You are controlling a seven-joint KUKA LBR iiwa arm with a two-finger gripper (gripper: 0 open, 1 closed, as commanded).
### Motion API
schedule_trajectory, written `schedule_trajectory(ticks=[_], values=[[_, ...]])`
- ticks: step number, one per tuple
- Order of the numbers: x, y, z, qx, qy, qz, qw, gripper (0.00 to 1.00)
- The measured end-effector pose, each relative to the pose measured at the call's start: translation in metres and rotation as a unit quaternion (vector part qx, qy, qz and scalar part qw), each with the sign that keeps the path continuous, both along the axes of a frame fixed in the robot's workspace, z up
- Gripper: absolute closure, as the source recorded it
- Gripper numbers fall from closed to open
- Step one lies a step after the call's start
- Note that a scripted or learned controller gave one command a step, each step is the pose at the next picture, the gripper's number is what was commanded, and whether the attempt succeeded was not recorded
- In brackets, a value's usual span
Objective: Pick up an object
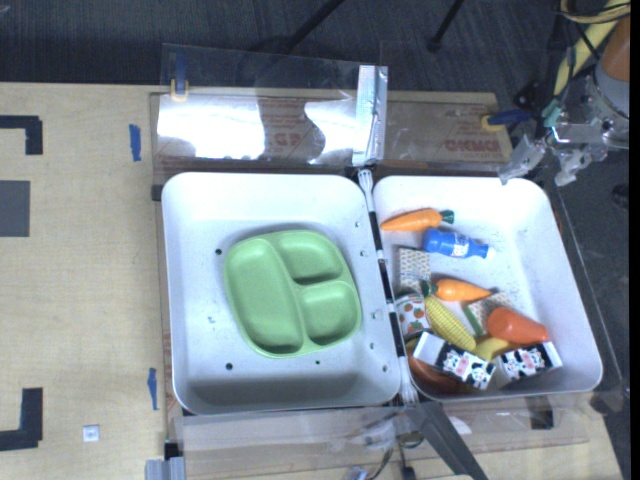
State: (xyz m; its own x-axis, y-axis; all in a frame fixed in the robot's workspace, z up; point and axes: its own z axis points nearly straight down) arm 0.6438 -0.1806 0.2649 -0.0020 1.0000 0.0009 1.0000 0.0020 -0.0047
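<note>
The right bin (535,238) holds a pile of toy food. An orange carrot (410,220) lies at its top left with a blue bottle (455,245) just below it. Lower down are a second carrot (460,290), a yellow corn cob (450,323), a red-orange pepper (515,326) and two cow-patterned cartons (466,366). My gripper (541,166) hangs over the bin's far right corner, above and apart from the objects. Its fingers are spread open with nothing between them.
The left bin (190,218) holds a green divided plate (292,290). A clear plastic sheet (270,113) stands behind the left bin. A brown bowl (428,373) sits under the cartons at the right bin's front. Cables and stand legs lie on the dark floor beyond.
</note>
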Motion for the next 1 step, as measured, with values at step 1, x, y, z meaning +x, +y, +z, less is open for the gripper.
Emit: schedule_trajectory(ticks=[1], values=[[0.0244, 0.0139, 0.0347, -0.0017, -0.003, -0.07, 0.9975, 0.0]])
